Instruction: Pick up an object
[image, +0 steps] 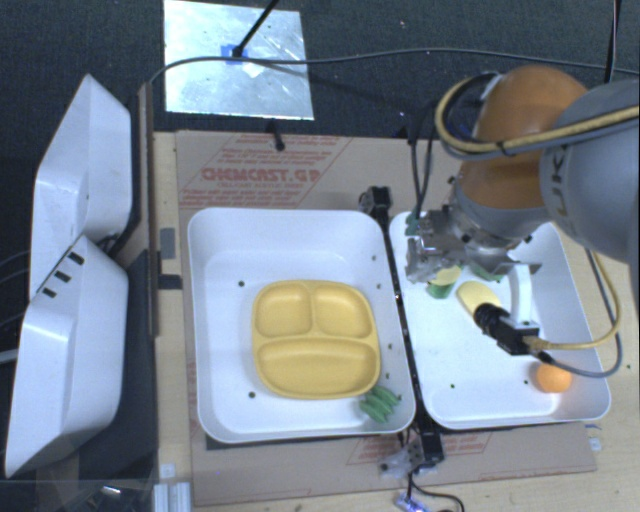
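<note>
My gripper (428, 262) hangs low over the upper left part of the right bin (470, 390), close to the bin's left wall. Just beneath and to its right lies a small green-and-yellow piece (443, 284), partly covered by the gripper. A yellow banana-shaped object (478, 296) lies right beside that piece. An orange ball (551, 377) rests near the bin's lower right corner. The arm's grey and orange body hides the bin's upper right area.
The left bin (220, 300) holds a yellow divided plate (316, 338) in its middle and a small green object (380, 403) at its lower right corner. A black connector with a yellow cable (507, 331) hangs over the right bin.
</note>
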